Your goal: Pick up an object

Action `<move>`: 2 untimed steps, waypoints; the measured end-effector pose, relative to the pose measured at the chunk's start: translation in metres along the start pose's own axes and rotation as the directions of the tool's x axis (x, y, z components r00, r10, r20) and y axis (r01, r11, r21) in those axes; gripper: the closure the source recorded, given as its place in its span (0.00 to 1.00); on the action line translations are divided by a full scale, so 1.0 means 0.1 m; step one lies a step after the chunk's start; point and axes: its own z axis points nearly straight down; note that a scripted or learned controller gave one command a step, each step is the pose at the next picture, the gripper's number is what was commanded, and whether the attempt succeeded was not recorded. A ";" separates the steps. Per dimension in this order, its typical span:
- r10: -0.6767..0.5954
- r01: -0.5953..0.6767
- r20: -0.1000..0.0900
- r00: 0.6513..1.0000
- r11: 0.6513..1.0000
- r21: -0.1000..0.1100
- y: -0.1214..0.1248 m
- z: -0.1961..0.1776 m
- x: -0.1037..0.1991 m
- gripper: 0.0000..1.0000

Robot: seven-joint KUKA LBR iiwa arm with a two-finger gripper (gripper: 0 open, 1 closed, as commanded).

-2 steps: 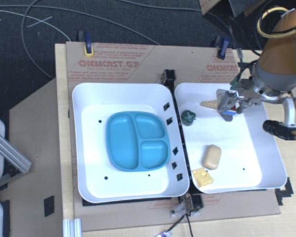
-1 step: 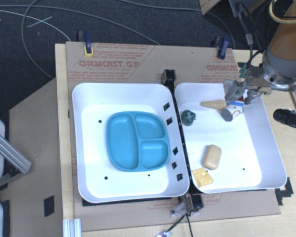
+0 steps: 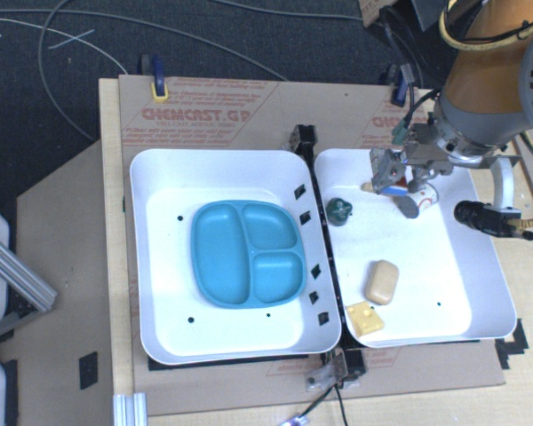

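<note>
My gripper (image 3: 401, 189) hangs over the far part of the right bin (image 3: 466, 264). A small object with red, blue and tan parts (image 3: 389, 190) sits right at its tip, and I cannot make out whether it is gripped. A little to the left on the bin floor lies a small dark green object (image 3: 338, 210). Nearer the front lie a tan, bread-like lump (image 3: 382, 282) and a yellow wedge (image 3: 364, 319).
The left bin (image 3: 160, 238) holds a blue divided plate (image 3: 248, 253). A black divider with clips (image 3: 315, 229) runs between the two bins. The arm's grey and orange body (image 3: 489, 69) rises at the far right above the right bin's back edge.
</note>
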 end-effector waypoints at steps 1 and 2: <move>0.000 0.000 0.000 1.000 1.000 0.002 0.07 0.18 0.52 1.00; -0.001 0.001 0.000 1.000 1.000 -0.004 0.14 0.13 1.10 1.00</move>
